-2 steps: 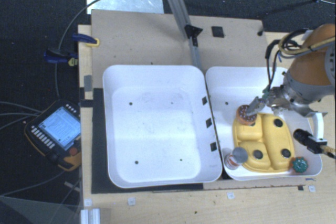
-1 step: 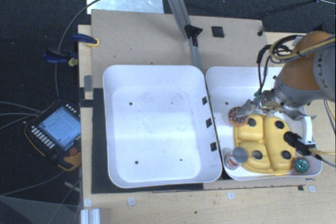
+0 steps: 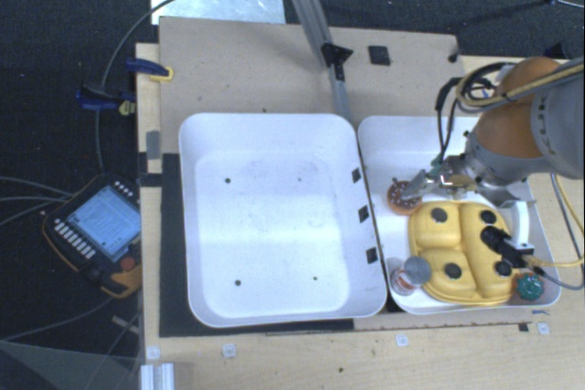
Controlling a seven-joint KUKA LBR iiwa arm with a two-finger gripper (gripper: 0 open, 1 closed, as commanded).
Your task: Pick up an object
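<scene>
Robot arm reaches into cluttered right bin [image 3: 384, 142]

The gripper [image 3: 422, 183], grip state unclear, hovers beside a brown ring [image 3: 399, 195], near the yellow toy [image 3: 457, 256].

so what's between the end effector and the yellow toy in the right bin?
Camera view: the end effector hovers by a small brown ring. Between it and the yellow toy lies a short strip of bare white bin floor.

**Robotics lab bench**

Cardboard-topped bench [image 3: 274, 68] carrying two white bins [image 3: 265, 215], set on dark carpet. Teach pendant [image 3: 96, 228] lies off the bench's left edge, cables trailing over the floor. Clamps [image 3: 137, 68] at its far-left corner. Tripod legs beyond the far edge.
</scene>
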